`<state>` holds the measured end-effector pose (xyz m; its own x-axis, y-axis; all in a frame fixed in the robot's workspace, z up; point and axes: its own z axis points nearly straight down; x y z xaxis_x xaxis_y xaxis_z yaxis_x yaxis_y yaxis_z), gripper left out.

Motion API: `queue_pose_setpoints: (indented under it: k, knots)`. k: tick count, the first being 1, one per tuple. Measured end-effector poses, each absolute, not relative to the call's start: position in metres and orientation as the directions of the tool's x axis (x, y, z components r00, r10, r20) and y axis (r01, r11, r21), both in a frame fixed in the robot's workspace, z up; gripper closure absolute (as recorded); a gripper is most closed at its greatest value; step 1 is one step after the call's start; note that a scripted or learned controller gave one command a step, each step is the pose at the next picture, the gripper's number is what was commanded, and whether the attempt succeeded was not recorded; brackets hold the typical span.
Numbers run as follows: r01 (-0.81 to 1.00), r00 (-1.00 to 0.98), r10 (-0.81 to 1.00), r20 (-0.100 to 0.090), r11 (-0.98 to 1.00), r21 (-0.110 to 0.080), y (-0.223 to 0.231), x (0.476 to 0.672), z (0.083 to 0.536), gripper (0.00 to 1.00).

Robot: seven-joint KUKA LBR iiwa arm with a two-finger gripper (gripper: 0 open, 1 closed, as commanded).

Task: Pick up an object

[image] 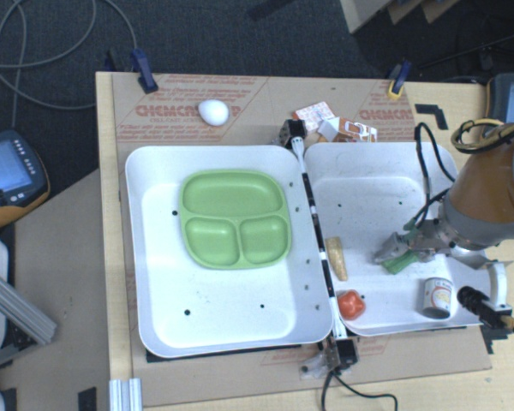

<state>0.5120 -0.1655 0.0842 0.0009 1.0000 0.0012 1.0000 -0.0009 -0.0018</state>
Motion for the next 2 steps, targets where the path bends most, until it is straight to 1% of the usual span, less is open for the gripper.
queue_pose_setpoints:
  k: [1, 2]
  knots:
    - [1.0, 0.001, 1.0, 0.001, -0.001, 0.0, -0.165, 0.513, 0.094, 1.0]
    - [1.0, -0.001, 1.0, 0.0, 0.001, 0.001, -0.119, 0.517, 0.198, 1.0]
